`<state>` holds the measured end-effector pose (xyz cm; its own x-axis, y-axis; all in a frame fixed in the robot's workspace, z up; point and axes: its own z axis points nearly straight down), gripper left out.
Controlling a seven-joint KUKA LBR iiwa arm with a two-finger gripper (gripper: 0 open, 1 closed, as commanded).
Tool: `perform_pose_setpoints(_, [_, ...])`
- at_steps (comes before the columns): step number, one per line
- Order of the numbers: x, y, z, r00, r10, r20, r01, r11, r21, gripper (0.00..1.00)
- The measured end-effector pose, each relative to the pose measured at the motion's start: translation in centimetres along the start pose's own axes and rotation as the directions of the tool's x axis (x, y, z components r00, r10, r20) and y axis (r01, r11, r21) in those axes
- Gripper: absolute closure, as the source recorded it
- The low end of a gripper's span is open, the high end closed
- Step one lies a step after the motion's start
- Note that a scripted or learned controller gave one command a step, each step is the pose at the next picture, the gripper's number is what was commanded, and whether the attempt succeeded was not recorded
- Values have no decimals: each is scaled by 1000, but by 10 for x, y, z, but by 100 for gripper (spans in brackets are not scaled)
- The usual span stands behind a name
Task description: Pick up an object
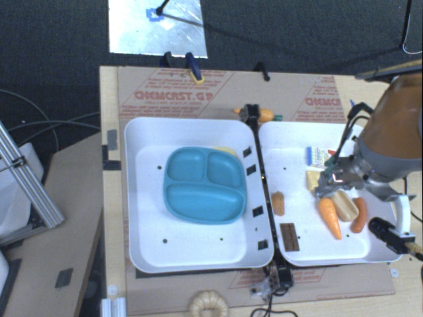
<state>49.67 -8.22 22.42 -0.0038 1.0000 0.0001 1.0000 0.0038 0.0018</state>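
My gripper [329, 182] hangs low over the middle of the right bin [291, 152], reaching in from the right. It sits just above the top end of an orange carrot [330, 219] and beside a yellow block [311, 179]. A tan bun [345, 206] and a red-orange sausage [359, 216] lie right of the carrot, partly under the wrist. Nothing is visibly between the gripper's tips. A blue-and-white packet [317, 156] lies further back. A brown roll [278, 203] and a flat brown bar [289, 236] lie near the bin's left wall.
The left bin [142, 177] holds a blue divided plate [203, 185] with a pale yellow piece [227, 151] at its far edge. A small orange-yellow object [265, 115] sits outside the bins at the divider's far end. A pale ring [208, 304] lies at the bench front.
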Motion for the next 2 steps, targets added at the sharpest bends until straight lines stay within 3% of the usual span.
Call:
perform_pose_setpoints(1, [49, 29, 9, 1000, -6, -1, 6, 1000, -1, 100])
perform_pose_setpoints(2, [101, 41, 4, 1000, -6, -2, 6, 1000, -1, 100])
